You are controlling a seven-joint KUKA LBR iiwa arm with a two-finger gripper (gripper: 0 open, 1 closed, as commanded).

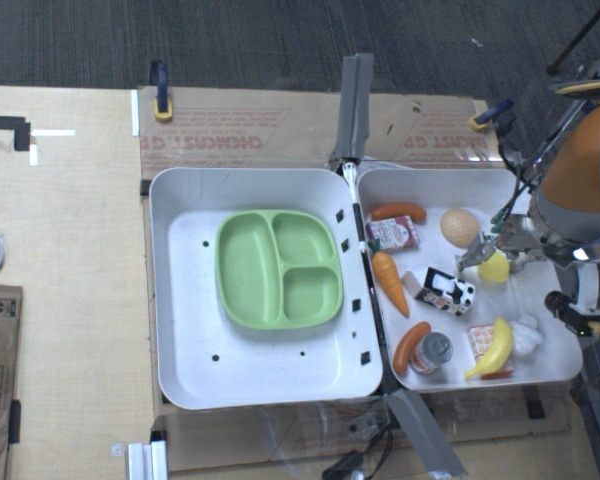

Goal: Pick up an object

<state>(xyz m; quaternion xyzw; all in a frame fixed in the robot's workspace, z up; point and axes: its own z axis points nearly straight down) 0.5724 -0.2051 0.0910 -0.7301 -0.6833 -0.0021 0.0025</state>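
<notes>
The gripper (pixel 485 254) is down in the right bin (pixel 550 373) and seems to be closing on a small yellow fruit (pixel 494 267), so next it must squeeze tight and lift straight up.

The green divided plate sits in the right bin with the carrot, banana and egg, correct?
Not quite. The camera view shows the green plate alone in the left bin; the carrot, banana and egg lie in the right bin.
</notes>
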